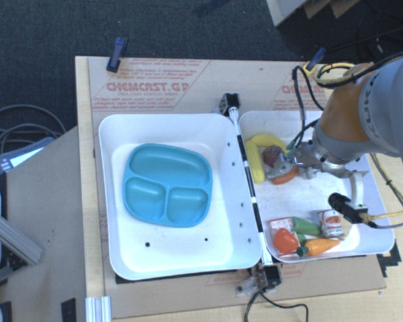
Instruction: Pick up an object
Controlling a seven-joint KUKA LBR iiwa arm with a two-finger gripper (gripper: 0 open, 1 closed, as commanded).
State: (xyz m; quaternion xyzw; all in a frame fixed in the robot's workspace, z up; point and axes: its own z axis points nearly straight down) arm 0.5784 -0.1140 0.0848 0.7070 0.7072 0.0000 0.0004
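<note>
The right bin (pixel 363 247) holds several toy foods. At its left end lie a yellow corn cob (pixel 255 158) and a yellow banana-like piece (pixel 267 140), with a dark red round piece (pixel 273 155) and an orange piece (pixel 284 176) beside them. Along the front edge sit a red tomato-like piece (pixel 285 239), a green piece (pixel 305 226), an orange carrot (pixel 320 246) and a small red-and-white can (pixel 332 224). My gripper (pixel 292 161) is low in this bin, right beside the dark red piece and the orange piece. The wrist hides how it meets them.
The left bin (pixel 121 233) holds a blue divided plate (pixel 167 184). A black clamp (pixel 230 102) sits between the bins at the back. Cables (pixel 309 89) loop over the arm at the right. The bench's cardboard (pixel 148 82) lies bare behind the bins.
</note>
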